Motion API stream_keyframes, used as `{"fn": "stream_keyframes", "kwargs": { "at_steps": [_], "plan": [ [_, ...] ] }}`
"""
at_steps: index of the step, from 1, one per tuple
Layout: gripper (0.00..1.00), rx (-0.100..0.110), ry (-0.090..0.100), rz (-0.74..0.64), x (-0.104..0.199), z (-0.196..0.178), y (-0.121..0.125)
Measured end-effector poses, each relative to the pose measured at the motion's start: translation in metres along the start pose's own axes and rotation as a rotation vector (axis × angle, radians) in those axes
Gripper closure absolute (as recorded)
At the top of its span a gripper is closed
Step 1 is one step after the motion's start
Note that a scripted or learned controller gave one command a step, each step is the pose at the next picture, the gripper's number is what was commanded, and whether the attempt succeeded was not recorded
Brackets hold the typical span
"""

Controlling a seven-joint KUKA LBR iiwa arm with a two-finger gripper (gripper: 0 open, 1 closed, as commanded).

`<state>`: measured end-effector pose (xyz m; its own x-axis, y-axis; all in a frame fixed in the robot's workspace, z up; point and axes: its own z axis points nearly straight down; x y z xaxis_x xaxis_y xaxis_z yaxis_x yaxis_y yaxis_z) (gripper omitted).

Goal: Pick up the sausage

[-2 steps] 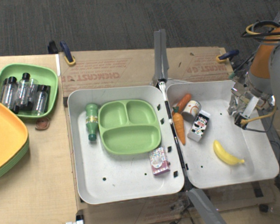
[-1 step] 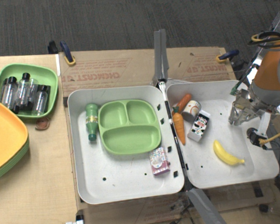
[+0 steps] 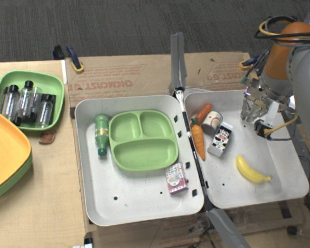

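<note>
1. Camera view: gripper (image 3: 253, 110) sits over the right bin's (image 3: 287, 191) far right side; can't tell how its fingers stand, nothing seen between them.
2. Sausage (image 3: 203, 112) lies left of the gripper, near the bin divider, touching the carrot (image 3: 198, 140) and a small can (image 3: 212, 120).
3. Milk carton (image 3: 220, 139) is nearer the camera, left of the gripper; banana (image 3: 251, 169) is nearer still.
4. Green plate (image 3: 143, 140) and green bottle (image 3: 101, 134) are far left, in the left bin (image 3: 96, 199).

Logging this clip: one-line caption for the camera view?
End effector above right bin, apart from sausage beside carrot; banana nearby.
</note>
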<state>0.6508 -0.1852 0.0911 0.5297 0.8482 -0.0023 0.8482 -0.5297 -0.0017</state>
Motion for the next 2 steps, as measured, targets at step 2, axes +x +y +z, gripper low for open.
{"fn": "stream_keyframes", "kwargs": {
  "at_steps": [2],
  "plan": [
    [1.00,0.000,0.002,-0.268,-0.056,0.000,-0.035]
  ]
}}
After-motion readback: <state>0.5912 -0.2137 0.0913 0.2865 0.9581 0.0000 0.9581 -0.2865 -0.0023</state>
